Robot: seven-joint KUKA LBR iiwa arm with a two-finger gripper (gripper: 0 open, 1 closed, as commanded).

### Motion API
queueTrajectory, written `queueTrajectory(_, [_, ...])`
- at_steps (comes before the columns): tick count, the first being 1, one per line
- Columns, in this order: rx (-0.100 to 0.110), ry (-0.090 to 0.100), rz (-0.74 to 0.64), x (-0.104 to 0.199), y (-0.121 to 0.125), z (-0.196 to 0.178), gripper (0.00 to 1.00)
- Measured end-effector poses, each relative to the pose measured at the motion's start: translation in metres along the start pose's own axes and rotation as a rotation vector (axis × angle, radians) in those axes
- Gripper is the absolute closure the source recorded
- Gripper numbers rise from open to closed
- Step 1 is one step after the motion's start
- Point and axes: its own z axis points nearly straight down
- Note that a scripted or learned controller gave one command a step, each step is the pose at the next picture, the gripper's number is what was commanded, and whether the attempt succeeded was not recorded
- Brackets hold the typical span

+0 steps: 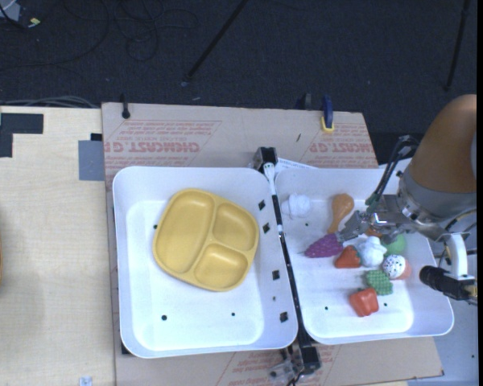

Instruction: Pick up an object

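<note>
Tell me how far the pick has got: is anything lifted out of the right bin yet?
Done: the hand is down in the right bin, among the toys by the purple piece. In hand: nothing visibly held. Left: secure one toy and lift it. The red piece and orange piece lie on the bin floor.
</note>
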Motion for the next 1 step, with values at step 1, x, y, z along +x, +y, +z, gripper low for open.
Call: queueTrajectory(1, [0.001, 0.001, 0.002, -0.0010, -0.0002, -0.0097, 1.00])
